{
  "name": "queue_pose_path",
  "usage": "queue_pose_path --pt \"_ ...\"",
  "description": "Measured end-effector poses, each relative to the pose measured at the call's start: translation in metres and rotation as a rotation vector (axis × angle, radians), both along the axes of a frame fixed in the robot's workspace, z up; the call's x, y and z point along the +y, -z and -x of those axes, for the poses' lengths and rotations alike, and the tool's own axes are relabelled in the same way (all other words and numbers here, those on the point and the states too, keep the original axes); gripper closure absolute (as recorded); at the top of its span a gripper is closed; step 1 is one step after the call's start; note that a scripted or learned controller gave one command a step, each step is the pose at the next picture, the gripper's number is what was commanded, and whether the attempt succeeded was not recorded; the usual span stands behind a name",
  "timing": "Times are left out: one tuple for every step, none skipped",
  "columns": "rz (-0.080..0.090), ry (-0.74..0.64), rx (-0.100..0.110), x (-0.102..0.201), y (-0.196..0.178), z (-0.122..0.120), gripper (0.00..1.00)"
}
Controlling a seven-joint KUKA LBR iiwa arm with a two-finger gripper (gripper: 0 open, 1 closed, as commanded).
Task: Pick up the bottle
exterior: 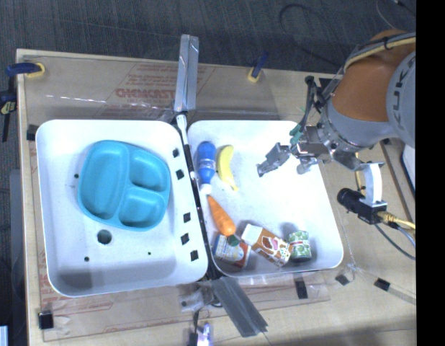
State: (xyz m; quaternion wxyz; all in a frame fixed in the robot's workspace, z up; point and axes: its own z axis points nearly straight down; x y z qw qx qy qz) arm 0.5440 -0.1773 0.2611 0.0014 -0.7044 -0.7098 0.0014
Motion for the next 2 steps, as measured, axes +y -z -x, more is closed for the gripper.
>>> queue_pose_path --pt "0.001 -0.205 -0.006 0.041 -0.036 0.014 0.00" --pt "0.003 -0.806 -0.007 0.062 -0.061 0.029 0.00"
